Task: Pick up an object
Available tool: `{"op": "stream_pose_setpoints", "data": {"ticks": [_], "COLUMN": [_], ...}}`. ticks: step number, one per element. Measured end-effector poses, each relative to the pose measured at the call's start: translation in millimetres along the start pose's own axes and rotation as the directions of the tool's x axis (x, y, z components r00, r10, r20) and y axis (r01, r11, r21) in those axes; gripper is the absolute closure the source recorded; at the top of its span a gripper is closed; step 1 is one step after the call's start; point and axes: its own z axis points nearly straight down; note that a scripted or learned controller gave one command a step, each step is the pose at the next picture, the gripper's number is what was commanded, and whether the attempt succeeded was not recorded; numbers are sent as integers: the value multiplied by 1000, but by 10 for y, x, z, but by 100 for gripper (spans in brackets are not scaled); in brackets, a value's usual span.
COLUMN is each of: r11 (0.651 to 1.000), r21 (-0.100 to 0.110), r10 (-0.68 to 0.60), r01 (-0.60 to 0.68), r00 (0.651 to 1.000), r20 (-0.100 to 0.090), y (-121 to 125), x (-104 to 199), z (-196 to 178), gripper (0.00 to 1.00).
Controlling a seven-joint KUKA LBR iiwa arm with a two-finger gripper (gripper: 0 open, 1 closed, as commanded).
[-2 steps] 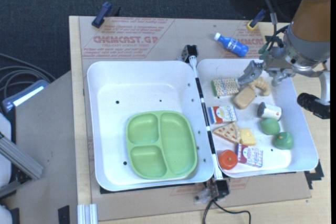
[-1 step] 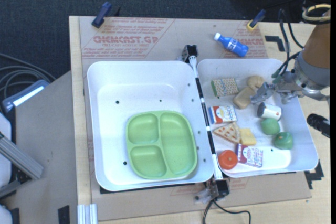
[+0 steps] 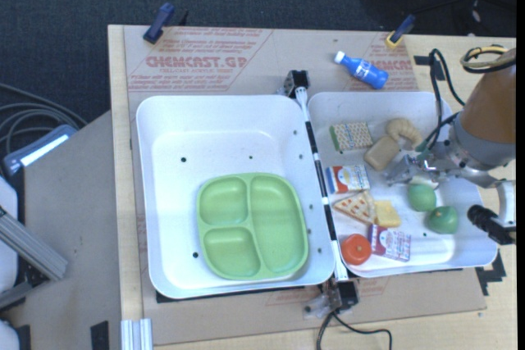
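Arm enters from the right, gripper point(image 3: 408, 169) low in the right bin point(image 3: 459, 112), among the toy food. Whether it is wide, narrow or holding something: can't tell from this angle, metal parts blur together.

No target is named. Candidates nearest the gripper: tan block point(image 3: 381, 152) just to its left, green ball point(image 3: 422, 197) just below it, second green ball point(image 3: 444, 219) further down, bread-like piece point(image 3: 402, 129) above. Also in that bin: cracker point(image 3: 351, 135), small carton point(image 3: 347, 177), pizza slice point(image 3: 353, 208), yellow piece point(image 3: 387, 215), tomato point(image 3: 356, 249), printed packet point(image 3: 392, 243).

Left bin point(image 3: 156, 176) holds a green divided tray point(image 3: 252, 225). Blue bottle point(image 3: 361, 70) lies on the bench point(image 3: 205, 61), outside both bins.

Risks, judged: items are packed close, so closing could catch two things or nudge the tan block aside. Round green balls would likely roll or squirt out of a pinch. Flat pieces sit too low to grab cleanly.
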Motion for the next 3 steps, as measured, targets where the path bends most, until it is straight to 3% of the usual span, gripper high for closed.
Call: {"op": "stream_pose_setpoints", "data": {"ticks": [1,2,3], "r11": [1000,1000,1000], "r21": [12,11,14], "r10": [1,1,-2], "r01": [-1,-1,2], "r00": [1000,1000,1000], "r20": [-8,-7,-10], "y": [-325,-323,-55], "x": [10,10,1295], "z": [193,101,-802], "gripper": [0,100,100]}}
